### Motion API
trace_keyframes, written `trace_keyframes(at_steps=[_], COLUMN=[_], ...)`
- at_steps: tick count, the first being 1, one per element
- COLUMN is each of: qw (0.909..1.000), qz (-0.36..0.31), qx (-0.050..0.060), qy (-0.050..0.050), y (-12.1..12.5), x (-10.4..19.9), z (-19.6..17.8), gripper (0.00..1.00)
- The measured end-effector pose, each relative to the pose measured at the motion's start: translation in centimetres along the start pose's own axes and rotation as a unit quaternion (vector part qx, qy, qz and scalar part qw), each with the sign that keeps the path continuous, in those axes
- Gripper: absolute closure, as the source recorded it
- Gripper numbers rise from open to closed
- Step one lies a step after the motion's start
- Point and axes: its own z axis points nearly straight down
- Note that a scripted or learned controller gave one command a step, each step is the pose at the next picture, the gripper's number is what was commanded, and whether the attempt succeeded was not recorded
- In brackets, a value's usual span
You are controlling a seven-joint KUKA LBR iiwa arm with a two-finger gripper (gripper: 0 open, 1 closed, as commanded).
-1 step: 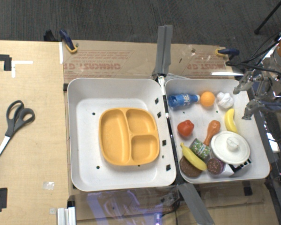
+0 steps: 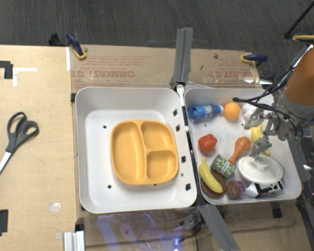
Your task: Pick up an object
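Two shallow white bins sit side by side on the bench. Left bin (image 2: 89, 140): one yellow divided plate (image 2: 144, 151) with three compartments, lying flat near the middle.

Right bin (image 2: 199, 97), contents: one blue bottle (image 2: 204, 111) on its side by the far left wall; one orange ball (image 2: 231, 111) just right of the bottle; one red tomato-like piece (image 2: 207, 143) below the bottle; one orange-brown drumstick-shaped piece (image 2: 239, 147), tilted; one small green can (image 2: 223, 166) at the drumstick's lower end; one banana (image 2: 210, 177) along the near left side, beside the can; one dark red round item (image 2: 234, 189) at the near wall; one white round lid-like disc (image 2: 259, 169) in the near right part; one yellow item (image 2: 256, 134), partly hidden by the arm.

Arm: grey with an orange band (image 2: 305, 82), entering from the right. Gripper (image 2: 260, 148) hangs over the right part of the right bin, directly above the white disc; how far its tips are parted cannot be told, and no object is seen between them.

Bench, left of the bins: one pair of scissors (image 2: 13, 137) with black handles. Behind the bins: cardboard sheet (image 2: 125, 69) held by blue clamps (image 2: 76, 45).
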Motion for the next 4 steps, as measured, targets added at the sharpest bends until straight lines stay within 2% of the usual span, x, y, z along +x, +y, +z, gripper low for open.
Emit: trace_keyframes(at_steps=[1, 2, 3, 4], qw=[0.9989, 0.9903, 0.9906, 0.9884], qz=[0.047, 0.139, 0.137, 0.152], qx=[-0.001, 0.000, 0.001, 0.001], qy=[-0.004, 0.003, 0.003, 0.000], y=[2.4, 5.5, 5.6, 8.9], x=[3.4, 4.3, 4.1, -0.4], z=[3.2, 3.7, 3.1, -8.7], gripper=[0.00, 0.00, 1.00, 1.00])
